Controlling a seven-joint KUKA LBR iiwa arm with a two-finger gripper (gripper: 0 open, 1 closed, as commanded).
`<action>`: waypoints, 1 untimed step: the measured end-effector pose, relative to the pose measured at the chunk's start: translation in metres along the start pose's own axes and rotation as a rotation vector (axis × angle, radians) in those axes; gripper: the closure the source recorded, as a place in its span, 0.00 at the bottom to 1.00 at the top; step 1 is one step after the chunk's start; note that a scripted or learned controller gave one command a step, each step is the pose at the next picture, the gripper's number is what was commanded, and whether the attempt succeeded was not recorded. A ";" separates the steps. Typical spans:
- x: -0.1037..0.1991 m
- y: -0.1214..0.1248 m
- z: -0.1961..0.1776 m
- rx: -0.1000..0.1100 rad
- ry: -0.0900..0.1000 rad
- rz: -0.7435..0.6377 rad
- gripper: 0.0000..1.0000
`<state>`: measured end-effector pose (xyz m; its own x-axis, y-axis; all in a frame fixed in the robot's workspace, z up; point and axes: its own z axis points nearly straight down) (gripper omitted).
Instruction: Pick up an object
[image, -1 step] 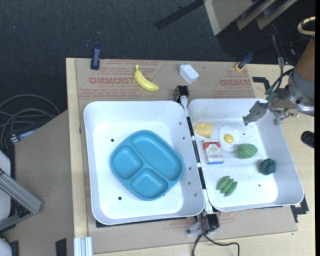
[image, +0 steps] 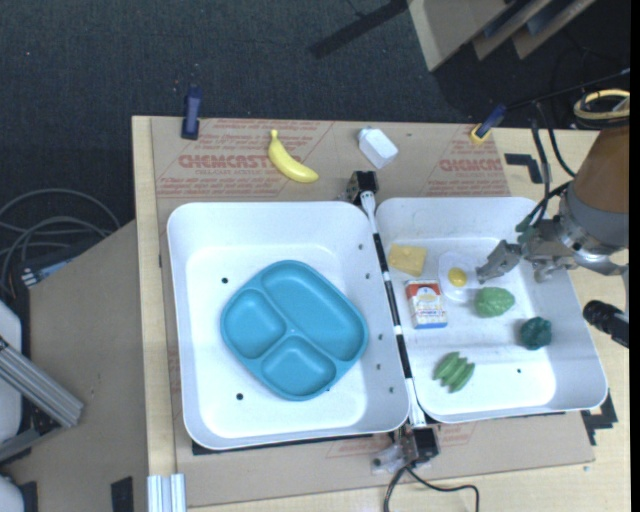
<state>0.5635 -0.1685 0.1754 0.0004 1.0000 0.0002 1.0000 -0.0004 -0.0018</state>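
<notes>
The blue divided plate (image: 291, 328) fills the left bin (image: 190, 240). In the right bin (image: 580, 385), the small yellow piece (image: 457, 277) lies at 9 o'clock of the gripper (image: 497, 262) (fingers parted, grasping nothing), arm (image: 600, 205) entering from 3 o'clock, wrist low.

**Printed words on the bench sheet**

The brown cardboard sheet (image: 330, 150) under the bins is carrying red printed lettering along its far edge. At the left, beside the banana (image: 288, 160), the word "CHEMCAST" is showing in large red letters, with smaller lines above and below that are too fine to read. At the right, the same word is appearing again, tilted. The small red and white box (image: 427, 303) in the right bin (image: 575, 385) is bearing print too small to read.
</notes>
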 end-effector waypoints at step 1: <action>0.003 -0.002 0.091 0.000 0.000 0.000 0.00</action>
<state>0.5608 -0.1652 0.0840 0.0001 1.0000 0.0007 1.0000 -0.0001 -0.0016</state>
